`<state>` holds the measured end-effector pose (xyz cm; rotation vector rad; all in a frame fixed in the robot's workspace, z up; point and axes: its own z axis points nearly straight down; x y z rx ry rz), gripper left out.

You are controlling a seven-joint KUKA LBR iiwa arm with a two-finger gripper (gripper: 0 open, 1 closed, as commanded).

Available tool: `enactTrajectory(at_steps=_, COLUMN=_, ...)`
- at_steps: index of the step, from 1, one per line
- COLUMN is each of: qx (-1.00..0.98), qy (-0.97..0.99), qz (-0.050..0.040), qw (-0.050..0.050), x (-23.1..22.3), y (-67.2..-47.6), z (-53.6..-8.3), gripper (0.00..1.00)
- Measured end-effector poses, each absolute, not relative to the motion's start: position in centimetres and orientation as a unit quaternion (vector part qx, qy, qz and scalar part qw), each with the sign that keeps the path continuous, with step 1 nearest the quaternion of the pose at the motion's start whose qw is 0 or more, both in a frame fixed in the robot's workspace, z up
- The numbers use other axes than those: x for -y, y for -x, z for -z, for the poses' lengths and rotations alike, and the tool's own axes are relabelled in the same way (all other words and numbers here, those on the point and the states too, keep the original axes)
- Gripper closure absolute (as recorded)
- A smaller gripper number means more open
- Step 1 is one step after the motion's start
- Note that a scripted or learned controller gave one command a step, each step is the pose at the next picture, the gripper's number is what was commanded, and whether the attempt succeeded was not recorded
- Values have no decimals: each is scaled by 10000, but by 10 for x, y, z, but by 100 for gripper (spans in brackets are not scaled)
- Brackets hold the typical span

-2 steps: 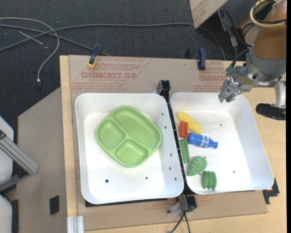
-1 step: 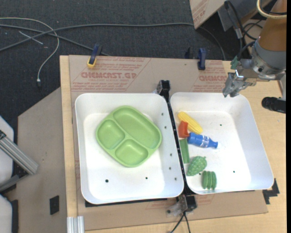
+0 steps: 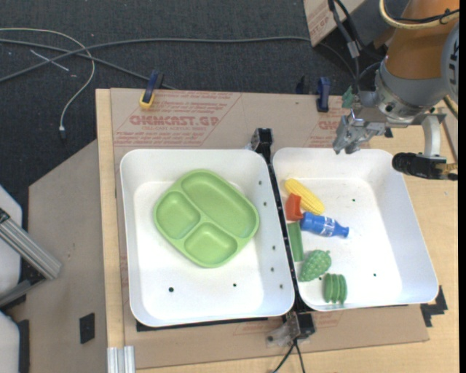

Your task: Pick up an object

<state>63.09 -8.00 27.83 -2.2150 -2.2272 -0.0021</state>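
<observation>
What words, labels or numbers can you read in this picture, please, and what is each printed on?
"CHEMCAST GP", in faded red: on the brown board under the white bins, beyond the left bin.
Smaller red lines around it, and the red print by the gripper: too blurred to read.
Red print on the cardboard box at the top: unreadable.

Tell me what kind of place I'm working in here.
Probably a robotics lab test bench, not a kitchen: two white bins clamped to a protective board, toy food such as plastic corn, and loose cables across dark carpet.
</observation>
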Motion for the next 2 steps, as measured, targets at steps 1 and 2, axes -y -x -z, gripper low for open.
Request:
enactTrajectory(at_steps=1, qx=7090, qy=7053, qz=-7, qw=21, x=27, y=-636, z=-261, gripper=100)
enactTrajectory(at_steps=2, qx=7091, qy=7051, qz=-6, qw=24, x=-24, y=-626, z=-245, gripper=100)
